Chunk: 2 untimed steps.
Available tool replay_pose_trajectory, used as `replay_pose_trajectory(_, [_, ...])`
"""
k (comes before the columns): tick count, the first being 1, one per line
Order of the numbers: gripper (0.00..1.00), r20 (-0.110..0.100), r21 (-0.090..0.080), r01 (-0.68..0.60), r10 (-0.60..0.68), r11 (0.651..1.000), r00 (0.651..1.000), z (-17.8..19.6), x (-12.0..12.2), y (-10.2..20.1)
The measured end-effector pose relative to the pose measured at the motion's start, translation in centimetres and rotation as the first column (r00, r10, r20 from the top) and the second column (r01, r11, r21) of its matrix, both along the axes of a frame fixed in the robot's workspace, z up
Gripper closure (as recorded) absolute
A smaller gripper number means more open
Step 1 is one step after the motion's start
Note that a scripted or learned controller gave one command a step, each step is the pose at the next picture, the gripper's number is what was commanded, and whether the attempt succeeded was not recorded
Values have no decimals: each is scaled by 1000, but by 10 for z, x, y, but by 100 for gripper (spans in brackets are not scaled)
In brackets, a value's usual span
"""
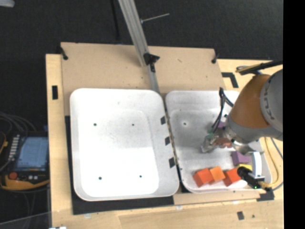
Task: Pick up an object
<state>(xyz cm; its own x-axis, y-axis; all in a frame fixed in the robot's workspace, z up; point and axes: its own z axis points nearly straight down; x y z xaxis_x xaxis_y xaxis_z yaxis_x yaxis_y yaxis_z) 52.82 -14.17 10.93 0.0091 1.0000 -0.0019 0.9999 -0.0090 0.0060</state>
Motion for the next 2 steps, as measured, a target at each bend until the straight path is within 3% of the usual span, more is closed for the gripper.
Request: replay_pose_trajectory(2, [100,2,-1,-12,12,1000,1000,99,6,-6])
